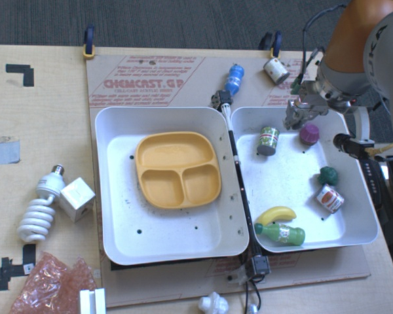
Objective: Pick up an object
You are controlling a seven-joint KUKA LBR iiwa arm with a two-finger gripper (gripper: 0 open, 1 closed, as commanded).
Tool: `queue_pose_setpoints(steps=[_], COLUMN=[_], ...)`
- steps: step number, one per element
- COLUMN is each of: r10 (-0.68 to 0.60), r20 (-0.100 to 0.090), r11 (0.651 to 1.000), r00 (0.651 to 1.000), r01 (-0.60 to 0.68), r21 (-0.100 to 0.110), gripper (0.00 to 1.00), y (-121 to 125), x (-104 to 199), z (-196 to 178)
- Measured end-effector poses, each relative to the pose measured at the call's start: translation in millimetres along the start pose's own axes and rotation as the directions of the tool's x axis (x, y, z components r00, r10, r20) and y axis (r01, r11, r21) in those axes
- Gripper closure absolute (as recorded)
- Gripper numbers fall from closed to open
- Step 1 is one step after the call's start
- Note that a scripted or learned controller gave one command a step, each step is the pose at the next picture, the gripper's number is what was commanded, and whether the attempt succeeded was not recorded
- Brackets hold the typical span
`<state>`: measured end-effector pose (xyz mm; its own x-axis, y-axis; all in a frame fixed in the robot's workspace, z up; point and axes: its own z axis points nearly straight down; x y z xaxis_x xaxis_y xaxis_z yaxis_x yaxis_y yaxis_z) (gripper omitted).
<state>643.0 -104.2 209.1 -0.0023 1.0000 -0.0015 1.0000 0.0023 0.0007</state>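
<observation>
A purple ball [309,133] lay near the far edge of the right bin [295,175], which sat on a cardboard sheet [150,80]. The gripper [299,118] hovered just beside it; whether it was spread or pinched, I cannot tell.

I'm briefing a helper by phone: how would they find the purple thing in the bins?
Start at the right white bin and go to its far right corner, under the arm's hand. The purple ball lies there, right of the small green-labelled can. It is the only purple object, round and plain.
</observation>
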Motion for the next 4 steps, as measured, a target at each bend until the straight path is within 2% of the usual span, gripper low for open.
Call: queue_pose_setpoints(steps=[1, 2, 3, 4], r10=[0.003, 0.000, 0.000, 0.004], r20=[-0.001, 0.000, 0.000, -0.001], r11=[1.000, 1.000, 1.000, 1.000], r00=[1.000, 1.000, 1.000, 1.000], r01=[-0.003, 0.000, 0.000, -0.004], r21=[0.001, 0.000, 0.000, 0.001], gripper=[1.00, 1.00, 1.00, 1.00], y=[-55.0, -20.4, 16.0, -94.4], x=[5.3, -16.9, -34.5, -19.8], z=[116.6, 24.9, -26.2, 91.5])
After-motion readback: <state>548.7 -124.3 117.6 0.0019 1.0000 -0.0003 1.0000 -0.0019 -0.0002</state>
